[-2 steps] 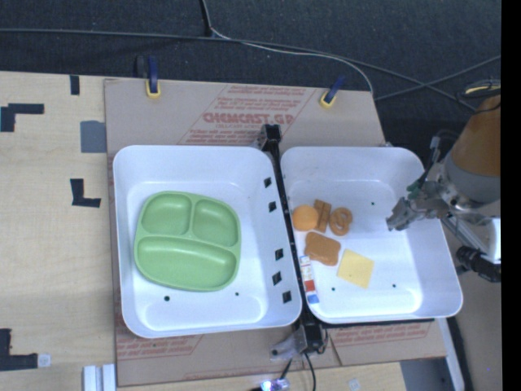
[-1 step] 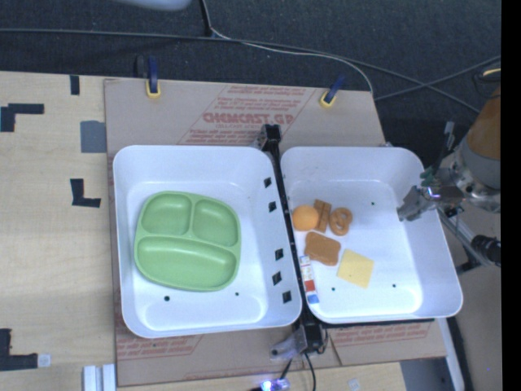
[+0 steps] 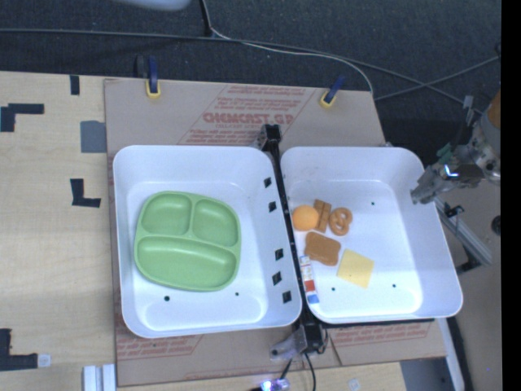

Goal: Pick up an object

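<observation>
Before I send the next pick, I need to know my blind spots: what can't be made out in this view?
- End effector, camera view: small and blurred at the right bin's rim; open or shut can't be told.
- Arm: cut off by the right edge.
- Small tube by the divider: label too small to read.
- Pretzel and orange ball: touching or apart is unclear.
- Green plate: underside hidden.
</observation>
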Robot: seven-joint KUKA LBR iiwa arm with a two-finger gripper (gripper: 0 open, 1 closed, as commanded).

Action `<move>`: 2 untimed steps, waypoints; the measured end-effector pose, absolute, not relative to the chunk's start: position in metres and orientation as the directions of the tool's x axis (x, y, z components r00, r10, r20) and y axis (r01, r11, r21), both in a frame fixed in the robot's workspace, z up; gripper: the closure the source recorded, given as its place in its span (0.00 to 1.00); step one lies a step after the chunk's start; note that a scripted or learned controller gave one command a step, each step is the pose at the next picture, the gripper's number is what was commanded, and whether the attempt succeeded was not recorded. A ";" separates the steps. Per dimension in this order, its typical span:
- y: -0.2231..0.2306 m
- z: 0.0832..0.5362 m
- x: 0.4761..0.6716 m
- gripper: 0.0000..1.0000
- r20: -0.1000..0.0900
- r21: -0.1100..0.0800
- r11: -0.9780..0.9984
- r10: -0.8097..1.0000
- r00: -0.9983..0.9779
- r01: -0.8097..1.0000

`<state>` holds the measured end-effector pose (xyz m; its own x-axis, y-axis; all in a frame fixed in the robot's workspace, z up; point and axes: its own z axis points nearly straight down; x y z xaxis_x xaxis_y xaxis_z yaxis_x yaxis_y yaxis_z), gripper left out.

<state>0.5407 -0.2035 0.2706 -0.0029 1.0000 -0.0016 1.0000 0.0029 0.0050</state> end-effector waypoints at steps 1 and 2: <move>-0.151 0.271 0.563 1.00 0.001 0.000 0.006 1.000 -0.006 1.000; -0.104 0.252 0.574 1.00 0.001 -0.003 0.005 1.000 -0.005 1.000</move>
<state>0.5736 -0.1041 0.2524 -0.0054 1.0000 0.0006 1.0000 0.0054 -0.0028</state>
